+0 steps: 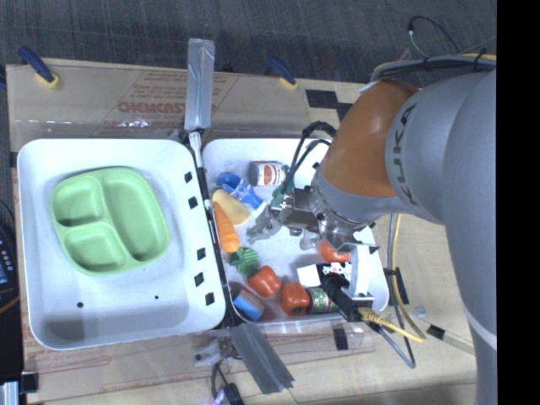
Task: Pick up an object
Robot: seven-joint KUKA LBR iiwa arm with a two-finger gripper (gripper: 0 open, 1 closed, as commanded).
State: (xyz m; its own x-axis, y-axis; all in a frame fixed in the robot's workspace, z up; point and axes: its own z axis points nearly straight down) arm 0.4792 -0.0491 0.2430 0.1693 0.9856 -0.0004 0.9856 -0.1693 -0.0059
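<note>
Hovering my tool (283, 218) over the right bin (253, 152); fingers hidden, I cannot tell their state. Toys cluster at its 9 o'clock: carrot (228, 230) nearest, can (268, 174) at 12.

the grey arm (439, 142) enters from three o'clock, orange band (371, 142) above the wrist, bent down toward nine o'clock; gripper (268, 223) low at centre.

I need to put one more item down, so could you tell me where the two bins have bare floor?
The left bin has bare floor around the green divided plate, widest along its near edge. The right bin is crowded: carrot, can, toys and the gripper cover most of it.
</note>
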